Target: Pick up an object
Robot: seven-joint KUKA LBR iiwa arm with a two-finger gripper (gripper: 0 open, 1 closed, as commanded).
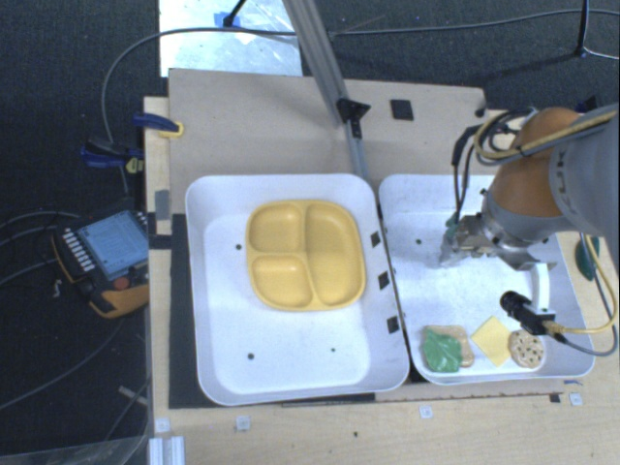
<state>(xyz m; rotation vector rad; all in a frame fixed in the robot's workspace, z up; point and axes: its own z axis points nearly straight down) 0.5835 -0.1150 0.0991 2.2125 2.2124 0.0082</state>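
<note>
The gripper (453, 248) hangs over the left part of the right bin (417, 206), low above bare white floor, near the wall it shares with the left bin (208, 260). Whether it is released or clenched cannot be told from this slant; nothing is seen in its grasp.

The candidate objects lie well apart from it, clustered along the right bin's front edge: a green item (443, 350) on a tan slice toward the front left corner, a yellow cheese-like square (492, 339) beside it, and a round cracker (526, 349) nearest the front right corner (probably gathered there by the slope of the bin walls).

In the left bin, a yellow divided plate (305, 254) sits toward the rear, upright, its compartments bare.

Judgement: the pick is not yet made; the claw must travel toward the front edge to reach any item.
</note>
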